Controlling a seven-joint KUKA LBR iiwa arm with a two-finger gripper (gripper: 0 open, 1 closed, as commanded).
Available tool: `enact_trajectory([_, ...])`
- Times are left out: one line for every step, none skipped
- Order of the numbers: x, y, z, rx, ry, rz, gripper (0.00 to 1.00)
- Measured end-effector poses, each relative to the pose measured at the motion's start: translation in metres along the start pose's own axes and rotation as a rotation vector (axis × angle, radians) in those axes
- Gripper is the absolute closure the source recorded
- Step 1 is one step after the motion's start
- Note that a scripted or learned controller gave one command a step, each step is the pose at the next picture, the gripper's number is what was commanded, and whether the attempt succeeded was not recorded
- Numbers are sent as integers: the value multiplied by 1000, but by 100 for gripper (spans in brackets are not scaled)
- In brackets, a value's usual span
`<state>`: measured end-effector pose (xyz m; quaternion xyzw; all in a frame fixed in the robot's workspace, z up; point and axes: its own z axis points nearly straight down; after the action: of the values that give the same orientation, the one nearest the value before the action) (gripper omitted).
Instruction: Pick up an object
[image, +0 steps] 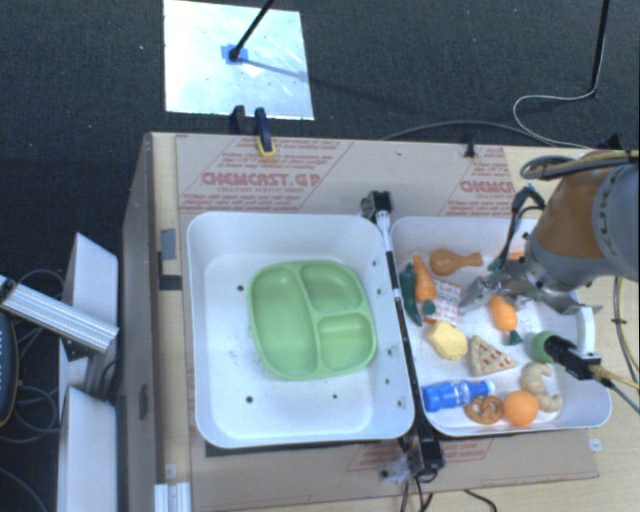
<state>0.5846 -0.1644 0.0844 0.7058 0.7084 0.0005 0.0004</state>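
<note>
- The arm (585, 225) reaches in from the right and is lowered over the upper part of the right bin (600, 405).
- The gripper (492, 290) sits low among the toy food, just beside a small orange piece (503, 314) and a printed packet (446, 298).
- Gripper state: cannot be determined; the tool end is too small and dark against the clutter to read.
- Nothing is visibly lifted. Every item in the right bin appears to rest on the bin floor.
- Candidate objects present: drumstick (456, 262), carrot (424, 281), yellow wedge (449, 342), pizza slice (491, 356), blue bottle (453, 394), pretzel (486, 408), orange ball (520, 407).
- The left bin (215, 400) holds a green divided plate (311, 318), well apart from the arm.
- Assessment: approach appears complete or nearly so; the grasp is unconfirmed and the lift is not yet done. The likeliest target is the small orange piece, though this is a judgement from proximity alone.
</note>
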Motion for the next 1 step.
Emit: enact_trajectory([-1, 1, -11, -3, -2, -1, 100])
